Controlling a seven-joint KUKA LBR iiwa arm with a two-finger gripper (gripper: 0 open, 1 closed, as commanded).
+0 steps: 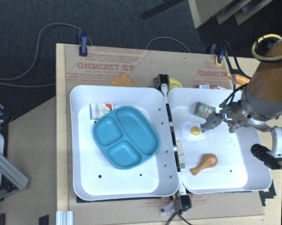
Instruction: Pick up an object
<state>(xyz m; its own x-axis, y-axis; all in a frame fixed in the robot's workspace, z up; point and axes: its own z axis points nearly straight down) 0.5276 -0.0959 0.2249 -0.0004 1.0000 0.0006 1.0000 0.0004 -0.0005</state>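
Note:
The right white bin (243,183) holds a small green can (204,109) lying at its back, a little yellow object (195,131) near the middle left, and a tan toy drumstick (205,163) toward the front. My gripper (211,124) reaches in from the right, low over the bin. It is just right of the yellow object and just below the can. Nothing shows as held in it.
The left white bin (82,174) carries a blue divided plate (126,136) and a small carton (100,110) at its back left. Behind the bins lie an orange object (123,79) and a yellow-green one (174,83). A black divider clamp (161,80) sits between the bins.

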